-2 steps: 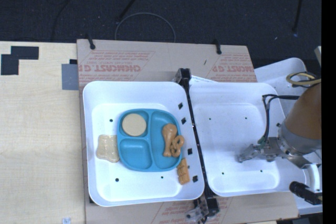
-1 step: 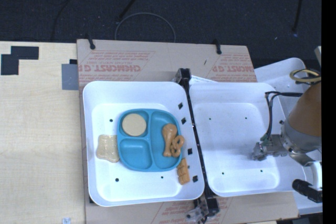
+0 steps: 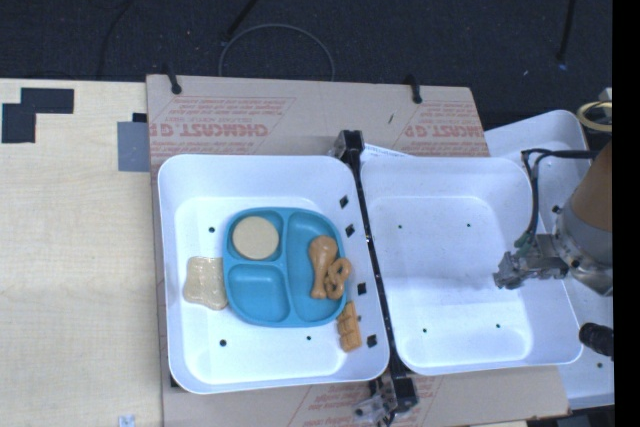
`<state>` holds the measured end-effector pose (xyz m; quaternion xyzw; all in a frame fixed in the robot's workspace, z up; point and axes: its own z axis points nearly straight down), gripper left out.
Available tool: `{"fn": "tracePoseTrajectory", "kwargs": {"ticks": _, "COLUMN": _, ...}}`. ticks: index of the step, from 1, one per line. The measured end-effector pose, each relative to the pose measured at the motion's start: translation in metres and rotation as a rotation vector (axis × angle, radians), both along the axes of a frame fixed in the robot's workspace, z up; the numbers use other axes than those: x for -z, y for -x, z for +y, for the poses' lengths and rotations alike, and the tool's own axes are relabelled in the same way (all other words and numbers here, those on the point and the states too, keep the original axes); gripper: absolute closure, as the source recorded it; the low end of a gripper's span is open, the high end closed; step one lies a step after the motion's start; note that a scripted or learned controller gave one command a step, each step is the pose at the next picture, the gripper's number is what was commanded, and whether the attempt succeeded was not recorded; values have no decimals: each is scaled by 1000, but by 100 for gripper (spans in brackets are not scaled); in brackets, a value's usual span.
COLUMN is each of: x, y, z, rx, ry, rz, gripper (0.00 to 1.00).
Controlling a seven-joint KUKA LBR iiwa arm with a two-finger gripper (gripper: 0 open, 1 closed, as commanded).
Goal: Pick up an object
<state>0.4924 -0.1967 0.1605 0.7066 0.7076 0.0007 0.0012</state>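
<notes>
A blue divided plate (image 3: 275,290) lies in the left bin (image 3: 190,355). A round tan disc (image 3: 255,237) rests in its upper left compartment, and a brown pretzel-like piece (image 3: 327,267) lies in its right compartment. A pale beige slice (image 3: 205,282) lies on the bin floor, touching the plate's left edge. A small brown chunk (image 3: 349,326) sits by the plate's lower right corner, near the divider. My gripper (image 3: 512,272) hangs over the right side of the right bin (image 3: 450,345), far from all these objects, and I see nothing in it.
A black clamp strip (image 3: 365,255) runs between the two bins. Both bins stand on a cardboard sheet (image 3: 300,120) on the wooden bench. The arm's grey body (image 3: 590,245) enters at the right edge.
</notes>
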Motion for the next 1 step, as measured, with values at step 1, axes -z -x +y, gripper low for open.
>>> {"fn": "tracePoseTrajectory", "kwargs": {"ticks": 1, "x": -52, "y": -10, "z": -6, "rx": 0, "ry": 1, "rz": -1, "gripper": 100}}
